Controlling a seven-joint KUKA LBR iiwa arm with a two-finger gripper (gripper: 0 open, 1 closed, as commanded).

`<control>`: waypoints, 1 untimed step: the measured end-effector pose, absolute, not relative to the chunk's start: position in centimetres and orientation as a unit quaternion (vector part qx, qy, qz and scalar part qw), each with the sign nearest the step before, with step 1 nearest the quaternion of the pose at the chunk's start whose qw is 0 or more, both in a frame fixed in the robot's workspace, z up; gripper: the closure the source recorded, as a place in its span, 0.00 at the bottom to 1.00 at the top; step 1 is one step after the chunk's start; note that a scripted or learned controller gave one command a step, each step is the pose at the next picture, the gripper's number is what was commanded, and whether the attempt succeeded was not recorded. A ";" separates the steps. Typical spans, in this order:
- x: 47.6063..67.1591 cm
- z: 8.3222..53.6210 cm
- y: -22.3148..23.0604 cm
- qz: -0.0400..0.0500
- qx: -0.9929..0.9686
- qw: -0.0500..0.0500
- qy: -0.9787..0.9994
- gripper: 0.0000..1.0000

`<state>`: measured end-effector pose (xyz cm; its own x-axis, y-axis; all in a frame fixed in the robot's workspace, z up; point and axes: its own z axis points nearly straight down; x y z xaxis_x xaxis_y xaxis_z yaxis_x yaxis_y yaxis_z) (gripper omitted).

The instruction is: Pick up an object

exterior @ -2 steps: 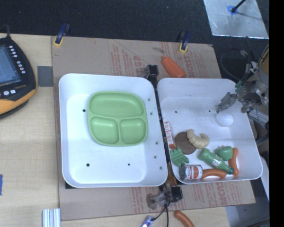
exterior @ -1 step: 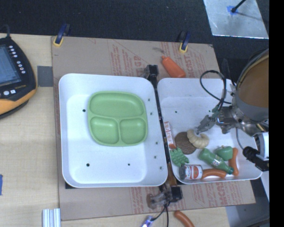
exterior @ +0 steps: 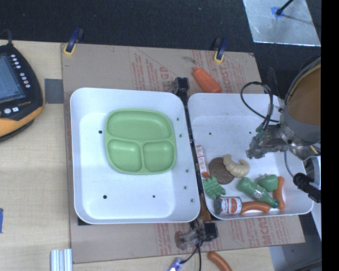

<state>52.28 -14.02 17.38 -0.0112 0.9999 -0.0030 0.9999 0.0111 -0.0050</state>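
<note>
Pincer [exterior: 260, 148] detail is lost in a dark, blurred cluster over the right bin [exterior: 226, 109], so how far it is spread cannot be told, and nothing is seen clamped in it. Below it, apart, toy foods are heaped: a tan curved piece [exterior: 236, 165], a brown disc [exterior: 219, 170], a green bottle [exterior: 255, 189], a can [exterior: 231, 205]. A green tray [exterior: 140, 141] lies in the left bin [exterior: 90, 202].

Green plate [exterior: 140, 140] in left bin [exterior: 85, 168]; toys [exterior: 246, 188] in right.
</note>
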 end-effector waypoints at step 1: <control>58.3 26.1 -17.1 0.001 -0.706 0.000 -0.709 1.00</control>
